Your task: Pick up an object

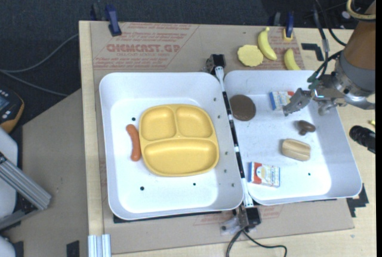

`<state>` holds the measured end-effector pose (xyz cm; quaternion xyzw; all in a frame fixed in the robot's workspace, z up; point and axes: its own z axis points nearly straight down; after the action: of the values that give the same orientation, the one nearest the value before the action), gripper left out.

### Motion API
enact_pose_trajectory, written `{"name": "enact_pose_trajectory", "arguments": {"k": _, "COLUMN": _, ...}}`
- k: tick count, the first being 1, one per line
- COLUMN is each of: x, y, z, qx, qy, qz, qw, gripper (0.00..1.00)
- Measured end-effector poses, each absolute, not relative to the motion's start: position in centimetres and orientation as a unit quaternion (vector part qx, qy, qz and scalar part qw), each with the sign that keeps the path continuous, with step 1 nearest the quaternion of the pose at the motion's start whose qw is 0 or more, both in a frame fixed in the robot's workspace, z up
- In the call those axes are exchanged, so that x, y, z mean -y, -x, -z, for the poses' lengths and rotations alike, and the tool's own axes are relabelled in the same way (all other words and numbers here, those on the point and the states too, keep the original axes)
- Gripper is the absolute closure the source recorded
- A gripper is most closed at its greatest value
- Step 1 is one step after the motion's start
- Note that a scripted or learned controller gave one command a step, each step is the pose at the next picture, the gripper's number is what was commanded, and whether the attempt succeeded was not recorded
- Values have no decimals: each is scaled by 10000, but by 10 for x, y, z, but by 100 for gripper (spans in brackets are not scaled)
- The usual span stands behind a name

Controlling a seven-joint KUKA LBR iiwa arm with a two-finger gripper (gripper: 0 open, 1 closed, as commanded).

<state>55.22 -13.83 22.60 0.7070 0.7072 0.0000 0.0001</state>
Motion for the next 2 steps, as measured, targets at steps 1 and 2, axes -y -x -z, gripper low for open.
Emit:
{"name": "enact_pose_trajectory", "arguments": {"k": 1, "x": 103, "y": -561, "z": -78, "qx": -7080, "qy": -7062, "qz": 7, "qw": -18, "gripper": 0}}
{"name": "enact_pose_trajectory", "arguments": {"k": 2, "x": 192, "y": -613, "z": -86, "qx": -7054, "qy": -7088, "qz": 1, "qw": 43, "gripper": 0}}
